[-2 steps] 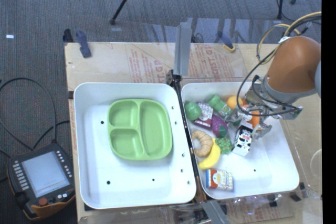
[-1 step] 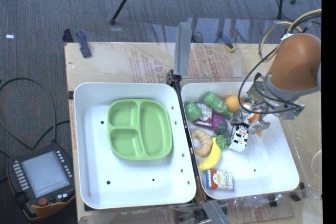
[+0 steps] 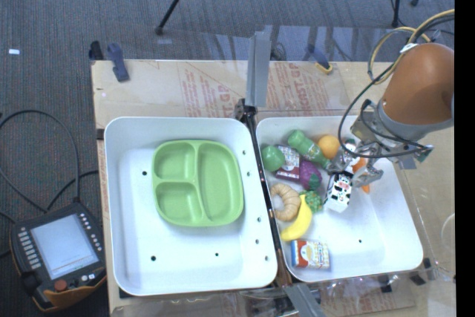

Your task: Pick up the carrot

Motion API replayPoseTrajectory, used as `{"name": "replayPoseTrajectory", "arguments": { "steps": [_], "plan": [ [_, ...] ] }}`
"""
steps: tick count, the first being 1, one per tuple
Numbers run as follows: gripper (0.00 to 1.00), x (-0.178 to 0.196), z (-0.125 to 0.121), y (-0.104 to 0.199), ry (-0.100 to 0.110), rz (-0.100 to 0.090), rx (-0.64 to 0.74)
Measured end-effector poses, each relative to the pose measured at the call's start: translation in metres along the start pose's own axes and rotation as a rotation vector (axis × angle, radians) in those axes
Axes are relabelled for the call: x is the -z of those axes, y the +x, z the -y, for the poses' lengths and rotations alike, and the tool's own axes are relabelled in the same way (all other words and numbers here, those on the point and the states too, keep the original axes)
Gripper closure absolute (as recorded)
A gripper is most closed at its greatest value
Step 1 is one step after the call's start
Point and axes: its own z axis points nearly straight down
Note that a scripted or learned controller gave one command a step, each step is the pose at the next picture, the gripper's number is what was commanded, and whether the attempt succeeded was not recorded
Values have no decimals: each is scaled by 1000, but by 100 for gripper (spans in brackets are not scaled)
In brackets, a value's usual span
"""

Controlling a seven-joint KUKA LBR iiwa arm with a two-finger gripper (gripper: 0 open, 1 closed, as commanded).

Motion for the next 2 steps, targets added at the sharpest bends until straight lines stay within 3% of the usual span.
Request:
{"name": "replayPoseTrajectory", "arguments": {
  "steps": [1, 2],
  "plan": [
    [100, 10, 0, -2, 0, 5, -6],
    [100, -20, -31, 37, 3, -10, -259]
  ]
}}
